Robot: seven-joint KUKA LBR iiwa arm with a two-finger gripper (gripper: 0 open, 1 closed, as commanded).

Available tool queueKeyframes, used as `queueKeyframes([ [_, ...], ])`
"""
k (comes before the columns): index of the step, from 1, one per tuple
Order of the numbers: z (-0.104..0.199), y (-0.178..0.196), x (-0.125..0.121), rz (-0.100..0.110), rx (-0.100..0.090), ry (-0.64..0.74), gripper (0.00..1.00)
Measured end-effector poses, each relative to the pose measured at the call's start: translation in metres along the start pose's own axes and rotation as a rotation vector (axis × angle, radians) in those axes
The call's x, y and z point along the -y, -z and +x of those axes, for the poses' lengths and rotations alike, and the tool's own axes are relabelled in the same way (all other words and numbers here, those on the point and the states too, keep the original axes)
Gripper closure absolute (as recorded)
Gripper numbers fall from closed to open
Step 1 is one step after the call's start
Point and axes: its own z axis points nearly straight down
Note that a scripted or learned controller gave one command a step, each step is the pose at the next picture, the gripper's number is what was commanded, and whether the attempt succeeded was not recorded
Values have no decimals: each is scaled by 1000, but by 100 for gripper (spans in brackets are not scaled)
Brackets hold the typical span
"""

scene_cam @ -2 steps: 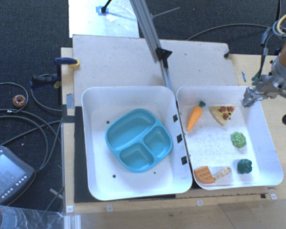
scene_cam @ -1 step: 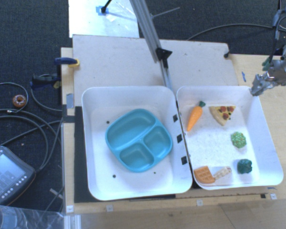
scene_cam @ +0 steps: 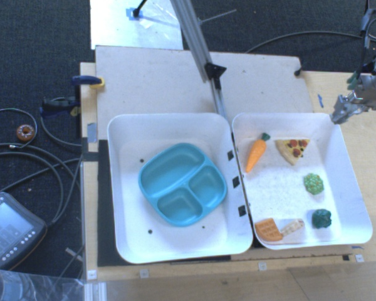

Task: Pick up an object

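Sitting on a pale bench (scene_cam: 150,83) are two white bins, side by side; the left bin (scene_cam: 128,231) holds a blue plate (scene_cam: 182,184) with three parts, and the plate lies flat near the middle of the bin, a bit toward the right wall.

The right bin (scene_cam: 351,199) holds the toy food; an orange carrot (scene_cam: 255,153) with a green top lies near the upper left corner, tilted, close to the wall between the two bins; a pizza slice (scene_cam: 292,150) lies just to the right of the carrot, apart from it; a light green ball (scene_cam: 313,184) sits below the pizza, near the right side; a dark green lump (scene_cam: 321,218) sits below that, near the lower right corner; a waffle (scene_cam: 269,230) lies by the lower left corner, and a pale cracker (scene_cam: 292,227) lies right beside it, maybe touching it.

The gripper (scene_cam: 339,113) is at the right edge of the view, up by the top right corner of the right bin, just past its rim; it is not touching any food; I cannot tell if it is open or shut, since the tip is small and blurry.

A grey pole (scene_cam: 191,30) runs down from the top to the spot where the bins meet.
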Motion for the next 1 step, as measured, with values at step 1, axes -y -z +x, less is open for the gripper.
queueKeyframes([
  [1, 49, -1, 5, 3, -3, 2, 100],
])
